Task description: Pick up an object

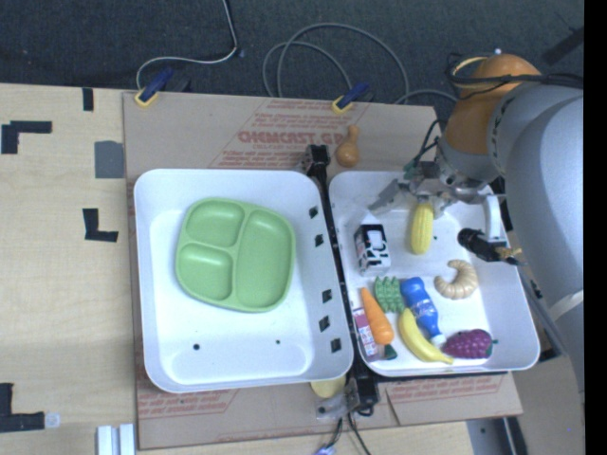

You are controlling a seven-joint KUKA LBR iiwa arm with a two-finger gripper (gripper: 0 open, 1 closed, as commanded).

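Corn cob (420, 229) lies near the far edge of the right bin (517, 322), not yet lifted. My gripper (425, 195) hangs just above its far end, fingers spread, pinching nothing (so the grasp remains). Croissant (457, 280), blue bottle (420, 303) and cow-patterned box (373, 245) lie near it.

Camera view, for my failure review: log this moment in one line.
arm: over right bin | gripper: above corn cob, nothing seen held | left bin: green divided plate
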